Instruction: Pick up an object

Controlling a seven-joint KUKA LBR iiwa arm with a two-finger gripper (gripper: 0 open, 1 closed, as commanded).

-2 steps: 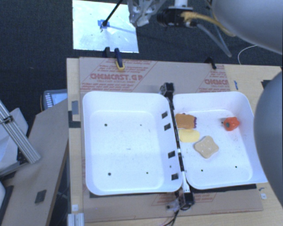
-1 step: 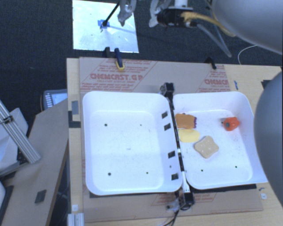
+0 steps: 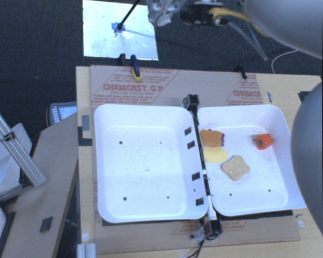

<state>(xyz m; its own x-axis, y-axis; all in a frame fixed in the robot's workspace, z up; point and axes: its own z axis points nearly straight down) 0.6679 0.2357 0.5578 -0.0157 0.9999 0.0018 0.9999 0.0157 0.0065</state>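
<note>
The right bin (image 3: 275, 194) holds several small items. An orange-brown piece with a purple edge (image 3: 211, 138) lies by the bin's left wall, with a flat yellow disc (image 3: 215, 155) just below it. A tan toast-shaped piece (image 3: 235, 168) lies near the middle. A red-orange pepper-like item (image 3: 263, 141) sits toward the right. My gripper (image 3: 164, 11) hangs high at the top edge of the camera view, beyond the bench and well away from both bins, with nothing seen in it.
The left bin (image 3: 141, 201) stands beside the right one, joined by black clips (image 3: 196, 176) along the shared wall. The grey arm (image 3: 308, 151) bulks along the right side. A cardboard sheet (image 3: 166, 85) lies under the bins, and a shiny plate (image 3: 120, 30) lies behind.
</note>
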